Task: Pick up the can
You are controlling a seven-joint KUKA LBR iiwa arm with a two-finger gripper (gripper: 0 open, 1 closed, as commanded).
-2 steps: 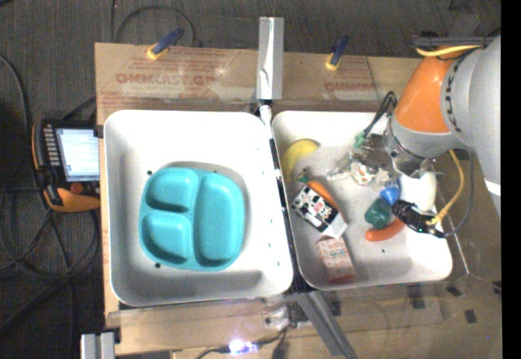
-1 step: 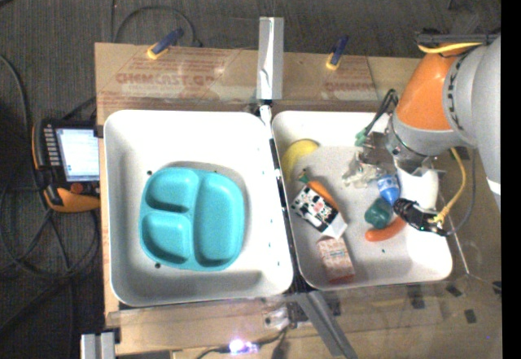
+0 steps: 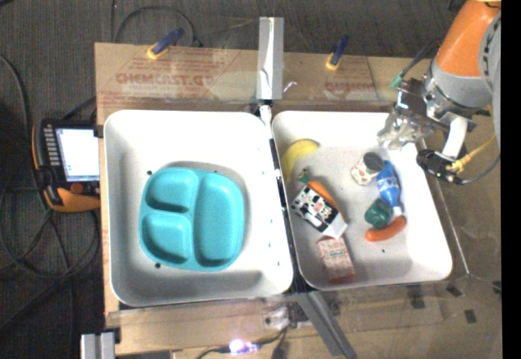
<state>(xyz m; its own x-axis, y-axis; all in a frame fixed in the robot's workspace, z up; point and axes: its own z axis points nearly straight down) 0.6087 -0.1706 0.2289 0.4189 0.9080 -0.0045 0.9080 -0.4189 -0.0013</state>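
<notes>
I cannot tell my two-finger gripper's state; it should descend squarely over the small dark-topped cream can, avoiding the blue plastic bottle.

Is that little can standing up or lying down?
Tipped: the can lies on its side in the right bin, dark end showing.
</notes>
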